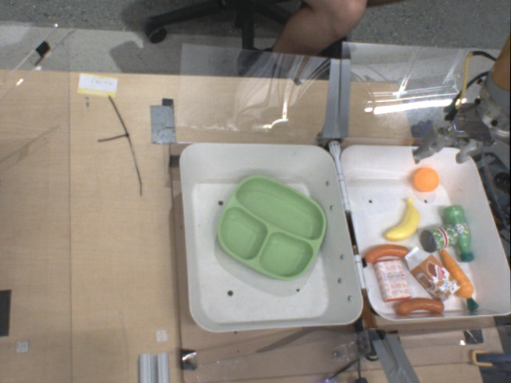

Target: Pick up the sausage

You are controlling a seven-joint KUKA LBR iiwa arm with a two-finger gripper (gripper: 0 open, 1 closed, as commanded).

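Scanning left to right, you find the sausage [419, 306] lying lengthwise along the right bin's [375, 166] front wall, below the snack packets [415, 278]. Your gripper [447, 140] hangs at the far right corner, well apart; whether it's clenched or released, you can't tell.

I read no text here, yellow tag [97, 84] on the bench too blurred, printing on the green bottle [458, 231] and snack packets [392, 281] illegible
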